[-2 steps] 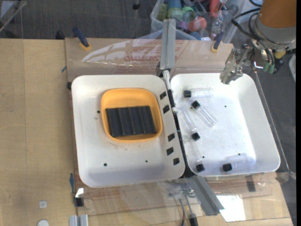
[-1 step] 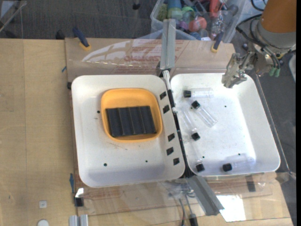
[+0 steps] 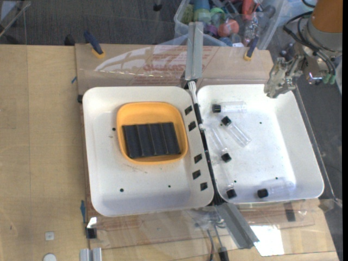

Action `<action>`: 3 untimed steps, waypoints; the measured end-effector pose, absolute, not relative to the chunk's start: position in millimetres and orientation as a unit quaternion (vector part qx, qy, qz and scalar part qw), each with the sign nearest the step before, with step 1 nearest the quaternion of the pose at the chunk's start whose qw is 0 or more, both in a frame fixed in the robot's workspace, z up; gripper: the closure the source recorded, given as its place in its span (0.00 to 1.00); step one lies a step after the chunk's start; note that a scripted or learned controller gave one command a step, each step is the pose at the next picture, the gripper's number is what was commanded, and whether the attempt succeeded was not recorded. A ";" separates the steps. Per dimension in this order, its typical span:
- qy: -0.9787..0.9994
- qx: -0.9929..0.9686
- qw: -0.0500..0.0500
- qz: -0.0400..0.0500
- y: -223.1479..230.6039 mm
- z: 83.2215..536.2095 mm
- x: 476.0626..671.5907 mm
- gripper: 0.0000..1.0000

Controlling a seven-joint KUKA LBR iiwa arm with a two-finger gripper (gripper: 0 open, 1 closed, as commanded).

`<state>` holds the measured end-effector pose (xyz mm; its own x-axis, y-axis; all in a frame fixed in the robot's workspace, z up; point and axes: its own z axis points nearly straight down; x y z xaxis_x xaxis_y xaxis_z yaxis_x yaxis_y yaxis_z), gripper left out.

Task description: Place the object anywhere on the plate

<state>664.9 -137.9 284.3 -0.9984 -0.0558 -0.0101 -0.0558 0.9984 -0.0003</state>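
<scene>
I see an orange-yellow plate (image 3: pixel 126 118) holding a dark grey ribbed block (image 3: pixel 151 140), inside a white bin (image 3: pixel 103 184). The neighbouring white bin (image 3: pixel 296 162) holds clear tubes (image 3: pixel 237 134) with black caps. My arm (image 3: pixel 329 7) shows an orange band.

a pale wooden bench (image 3: pixel 38 145) filled the near and left scene. dark grey carpet (image 3: pixel 98 10) lay beyond its far edge, where a clear plastic tub (image 3: pixel 239 10) of colourful toys stood, right of centre.
</scene>
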 end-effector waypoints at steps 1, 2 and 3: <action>0.986 -0.164 0.006 0.000 -147.0 301.7 668.5 1.00; 0.983 -0.185 0.006 -0.001 -192.1 296.4 668.1 1.00; 0.949 -0.316 0.005 -0.001 -221.1 300.8 668.2 1.00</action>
<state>668.2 -221.1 300.8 -0.8000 -0.5999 -0.0095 -0.5999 0.8001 -0.0054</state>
